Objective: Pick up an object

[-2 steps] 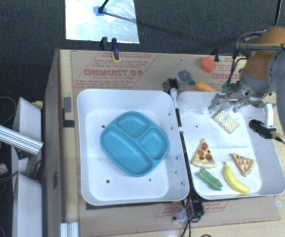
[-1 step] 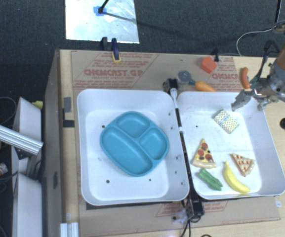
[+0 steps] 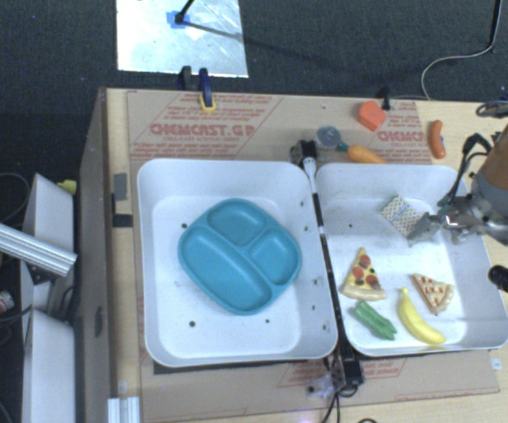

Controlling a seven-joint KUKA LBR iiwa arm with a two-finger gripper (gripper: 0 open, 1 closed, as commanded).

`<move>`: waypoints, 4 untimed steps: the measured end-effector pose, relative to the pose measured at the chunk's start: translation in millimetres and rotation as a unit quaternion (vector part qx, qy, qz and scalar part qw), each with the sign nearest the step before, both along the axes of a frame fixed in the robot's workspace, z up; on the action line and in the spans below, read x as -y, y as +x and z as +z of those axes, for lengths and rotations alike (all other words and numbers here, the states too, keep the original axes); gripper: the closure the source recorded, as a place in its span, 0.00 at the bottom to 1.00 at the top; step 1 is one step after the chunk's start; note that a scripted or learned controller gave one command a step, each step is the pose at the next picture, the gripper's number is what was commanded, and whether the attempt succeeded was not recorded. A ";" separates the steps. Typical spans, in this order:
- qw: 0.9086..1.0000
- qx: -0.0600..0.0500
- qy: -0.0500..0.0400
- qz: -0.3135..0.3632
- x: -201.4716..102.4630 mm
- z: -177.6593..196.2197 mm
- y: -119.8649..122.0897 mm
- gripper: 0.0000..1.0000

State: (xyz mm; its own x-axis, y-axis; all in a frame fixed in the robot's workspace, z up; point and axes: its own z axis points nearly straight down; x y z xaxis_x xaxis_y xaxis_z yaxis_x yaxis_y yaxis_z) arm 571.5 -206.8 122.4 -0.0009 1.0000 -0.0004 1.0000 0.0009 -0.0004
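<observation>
A: We are reading from the left: the left bin (image 3: 161, 263) is carrying a blue divided plate (image 3: 239, 256). What is lying in the right bin (image 3: 491, 311)?

B: We are seeing a pizza slice (image 3: 362, 276), a green pepper (image 3: 374, 319), a banana (image 3: 418, 317), a second pizza slice (image 3: 433, 293), and a patterned block (image 3: 399, 211) toward the far wall.

A: And the gripper (image 3: 423, 228)?

B: It is hanging low over the right bin, at or just beside that block, which is lying slightly to its left and toward the far side. We are judging the block the likeliest pick. We cannot tell how the fingers are set, nor make out a clear long axis on the block.

A: Any writing?

B: We are reading "CHEMCAST GP" in red on the brown sheet (image 3: 209, 122) under the bins, repeated partly at the far right.
</observation>
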 end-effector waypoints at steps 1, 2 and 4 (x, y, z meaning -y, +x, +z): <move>1.000 0.002 0.000 0.000 -40.3 65.3 -84.3 0.00; 1.000 0.001 0.000 0.000 -64.3 -21.6 -84.6 0.00; 1.000 0.002 0.000 0.001 -77.9 67.4 -83.8 1.00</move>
State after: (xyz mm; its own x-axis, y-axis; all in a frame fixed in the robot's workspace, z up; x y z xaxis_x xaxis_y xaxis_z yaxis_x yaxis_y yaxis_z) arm 487.7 -129.0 189.9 -0.0030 1.0000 -0.0010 1.0000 0.0030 0.0045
